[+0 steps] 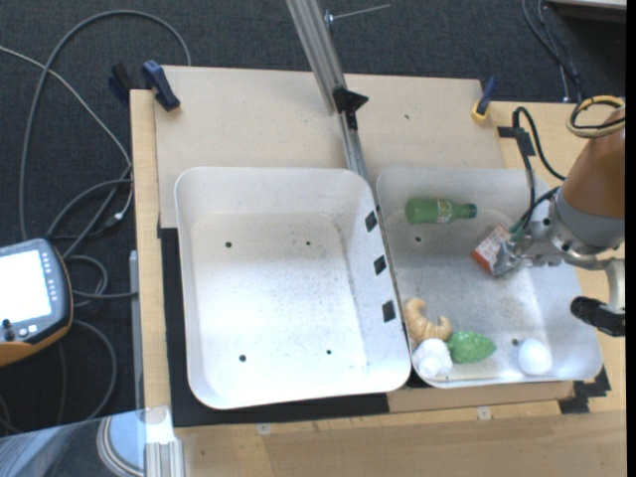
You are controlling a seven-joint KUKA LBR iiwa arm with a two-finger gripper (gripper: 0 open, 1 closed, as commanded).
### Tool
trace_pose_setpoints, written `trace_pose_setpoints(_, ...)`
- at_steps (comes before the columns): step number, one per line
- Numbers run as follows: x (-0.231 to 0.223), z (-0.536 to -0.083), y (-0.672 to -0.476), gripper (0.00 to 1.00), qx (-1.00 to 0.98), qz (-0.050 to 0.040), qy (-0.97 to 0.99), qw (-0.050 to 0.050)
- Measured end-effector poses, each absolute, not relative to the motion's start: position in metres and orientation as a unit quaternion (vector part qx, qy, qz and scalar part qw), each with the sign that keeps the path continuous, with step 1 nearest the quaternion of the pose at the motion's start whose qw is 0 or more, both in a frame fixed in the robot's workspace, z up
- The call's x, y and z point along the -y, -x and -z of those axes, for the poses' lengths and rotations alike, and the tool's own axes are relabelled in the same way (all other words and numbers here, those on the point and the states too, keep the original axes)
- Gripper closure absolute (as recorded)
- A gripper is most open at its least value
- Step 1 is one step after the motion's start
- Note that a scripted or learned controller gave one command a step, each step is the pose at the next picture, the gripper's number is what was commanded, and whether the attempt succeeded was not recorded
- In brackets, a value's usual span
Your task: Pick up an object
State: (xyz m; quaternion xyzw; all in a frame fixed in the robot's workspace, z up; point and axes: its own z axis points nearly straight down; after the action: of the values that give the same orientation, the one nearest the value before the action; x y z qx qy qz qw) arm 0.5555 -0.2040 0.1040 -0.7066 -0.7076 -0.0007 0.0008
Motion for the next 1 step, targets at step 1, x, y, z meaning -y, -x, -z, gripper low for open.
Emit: trace_pose_setpoints(1, 0.1987, -0.1668, -0.5598, 1.00, 0.708, 0.0018, 0.706, -0.003)
